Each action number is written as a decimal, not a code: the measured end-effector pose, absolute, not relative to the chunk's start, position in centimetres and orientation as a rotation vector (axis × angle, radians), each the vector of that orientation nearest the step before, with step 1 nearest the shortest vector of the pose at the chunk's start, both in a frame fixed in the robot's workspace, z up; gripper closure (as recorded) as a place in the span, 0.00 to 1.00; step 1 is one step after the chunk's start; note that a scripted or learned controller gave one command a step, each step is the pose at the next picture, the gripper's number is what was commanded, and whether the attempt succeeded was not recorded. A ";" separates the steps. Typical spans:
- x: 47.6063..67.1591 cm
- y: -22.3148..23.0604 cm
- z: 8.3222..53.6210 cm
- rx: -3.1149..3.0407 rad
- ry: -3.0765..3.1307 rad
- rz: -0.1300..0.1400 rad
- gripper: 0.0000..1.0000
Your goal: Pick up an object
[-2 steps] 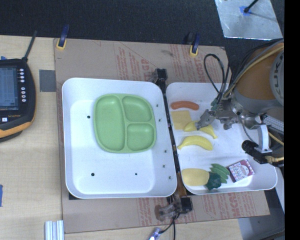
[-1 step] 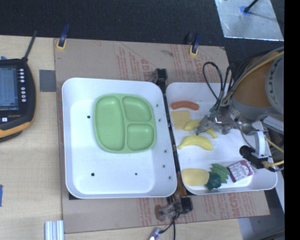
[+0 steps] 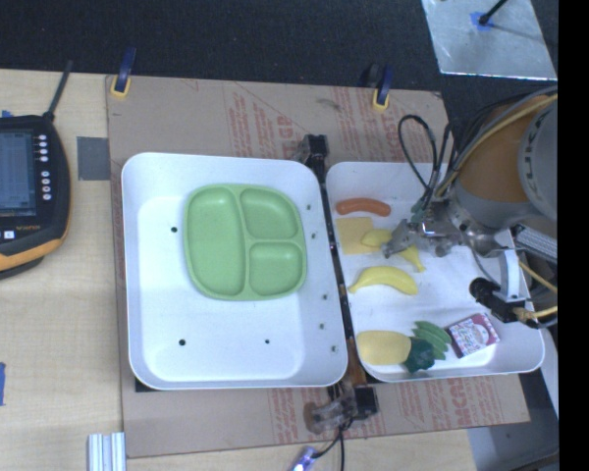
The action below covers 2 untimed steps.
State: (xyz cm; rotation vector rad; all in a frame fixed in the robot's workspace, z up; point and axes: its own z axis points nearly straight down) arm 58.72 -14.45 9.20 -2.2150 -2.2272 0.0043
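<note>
My gripper [image 3: 402, 243] hangs low over the right bin [image 3: 373, 177], its two dark fingers spread apart with nothing between them. Right below the fingertips lie a yellow banana [image 3: 385, 280] and a small yellow piece [image 3: 378, 238]. A yellow cheese slice [image 3: 353, 234] and a red-orange sausage [image 3: 363, 206] sit toward the bin's far left. At the near edge rest a yellow lemon-like lump [image 3: 384, 345], a green leafy toy [image 3: 427, 344] and a small pink-and-white packet [image 3: 471, 335].
The left bin [image 3: 147, 263] holds a green divided plate [image 3: 244, 240]. A teach pendant [image 3: 20, 194] sits on the bench at far left. Cables loop from the arm's wrist [image 3: 501, 180] above the right bin's far right corner.
</note>
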 end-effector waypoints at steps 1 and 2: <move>58.2 -15.1 9.2 -2.213 -2.224 0.006 0.00; 58.6 -14.0 9.2 -2.213 -2.228 0.004 0.00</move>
